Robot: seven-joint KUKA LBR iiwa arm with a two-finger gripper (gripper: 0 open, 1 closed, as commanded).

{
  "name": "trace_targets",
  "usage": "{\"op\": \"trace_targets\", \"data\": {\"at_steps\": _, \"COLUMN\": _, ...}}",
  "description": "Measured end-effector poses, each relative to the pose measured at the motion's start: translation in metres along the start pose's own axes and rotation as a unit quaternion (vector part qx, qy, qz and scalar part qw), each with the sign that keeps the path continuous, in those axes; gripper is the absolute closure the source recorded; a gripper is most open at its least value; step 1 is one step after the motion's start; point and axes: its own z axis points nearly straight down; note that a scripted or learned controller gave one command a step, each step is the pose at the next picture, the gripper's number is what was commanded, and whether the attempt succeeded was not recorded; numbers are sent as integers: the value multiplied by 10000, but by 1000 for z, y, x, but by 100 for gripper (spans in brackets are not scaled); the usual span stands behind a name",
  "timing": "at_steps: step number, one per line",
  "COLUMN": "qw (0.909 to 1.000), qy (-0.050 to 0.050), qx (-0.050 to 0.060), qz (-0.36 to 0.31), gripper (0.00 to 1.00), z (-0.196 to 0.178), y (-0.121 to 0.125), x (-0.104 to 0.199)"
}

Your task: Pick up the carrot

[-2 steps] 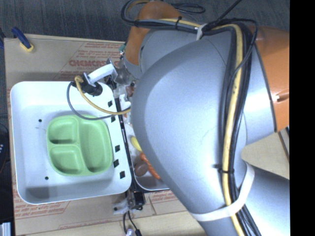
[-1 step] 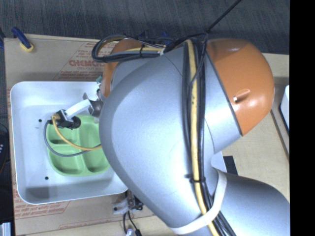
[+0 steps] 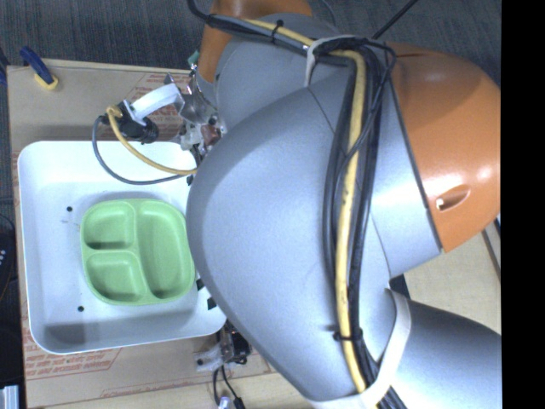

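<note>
We note a pale green sectioned tray (image 3: 136, 250) in a white bin (image 3: 38, 228). The arm (image 3: 341, 228) is grey with an orange band (image 3: 451, 152); a yellow and black cable bundle (image 3: 347, 228) runs along it. The worktop (image 3: 85, 79) is tan.

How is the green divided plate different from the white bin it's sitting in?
The green divided plate is pale green; the white bin is plain white. The plate is split into three compartments, while the bin shows one open, undivided floor. The plate is the smaller of the two and lies inside the bin, whose right part is hidden behind the grey arm. Both are shallow with rounded corners.
</note>
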Motion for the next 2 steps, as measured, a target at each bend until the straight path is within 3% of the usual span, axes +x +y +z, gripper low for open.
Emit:
{"op": "trace_targets", "data": {"at_steps": 1, "qw": 10000, "qy": -4, "qx": -4, "qz": 63, "gripper": 0, "z": -10, "y": 21, "x": 3}}
{"op": "trace_targets", "data": {"at_steps": 2, "qw": 9991, "qy": -7, "qx": 12, "qz": -434, "gripper": 0, "z": -86, "y": 42, "x": -80}}
